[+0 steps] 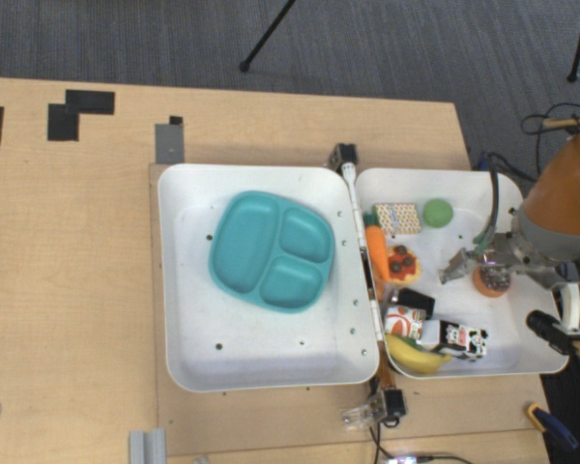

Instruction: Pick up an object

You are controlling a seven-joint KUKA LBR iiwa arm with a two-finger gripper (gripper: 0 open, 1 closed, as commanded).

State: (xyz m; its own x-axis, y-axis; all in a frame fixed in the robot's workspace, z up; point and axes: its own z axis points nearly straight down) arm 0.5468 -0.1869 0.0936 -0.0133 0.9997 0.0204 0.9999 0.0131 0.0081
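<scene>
The right bin (522,356) holds several small objects. Among them are an orange carrot (376,249), a checkered packet (398,218), a green ball (438,212), a red and orange toy (402,263), a banana (413,356), a small carton (406,325) and a black-and-white box (464,338). My gripper (476,264) hangs low over the right part of this bin, reaching in from the right. A small orange round object (491,280) lies right under it, partly hidden by it. Whether the gripper touches this object is unclear.
The left bin (193,356) carries a teal divided plate (271,249). A metal divider (360,249) runs between the bins. The arm's orange band (565,196) stands over the right bin's right edge. Black shapes (77,112) mark the bench at far left.
</scene>
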